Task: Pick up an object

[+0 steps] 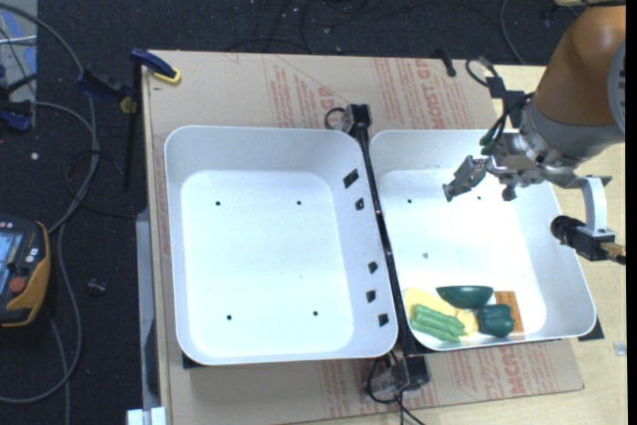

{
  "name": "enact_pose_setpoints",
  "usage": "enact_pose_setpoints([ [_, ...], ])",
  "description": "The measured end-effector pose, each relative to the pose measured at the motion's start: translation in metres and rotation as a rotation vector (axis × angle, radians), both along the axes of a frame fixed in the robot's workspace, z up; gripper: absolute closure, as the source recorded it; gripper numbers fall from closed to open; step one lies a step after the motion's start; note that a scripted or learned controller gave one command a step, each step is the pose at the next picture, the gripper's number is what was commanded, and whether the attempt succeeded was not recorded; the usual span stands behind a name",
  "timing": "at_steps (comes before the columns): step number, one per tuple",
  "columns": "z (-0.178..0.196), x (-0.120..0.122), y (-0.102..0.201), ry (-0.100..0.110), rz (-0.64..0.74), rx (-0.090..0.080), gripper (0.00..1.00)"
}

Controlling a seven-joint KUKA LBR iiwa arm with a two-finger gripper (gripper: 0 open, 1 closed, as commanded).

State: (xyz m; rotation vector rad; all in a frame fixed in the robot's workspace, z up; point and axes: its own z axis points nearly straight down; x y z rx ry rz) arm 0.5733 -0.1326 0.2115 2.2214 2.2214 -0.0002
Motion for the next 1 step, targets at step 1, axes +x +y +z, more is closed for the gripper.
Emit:
enact_pose_setpoints([
  [1, 0.0101, 0.0002, 0.0001, 0.000, 0.000, 0.000, 1.00],
])
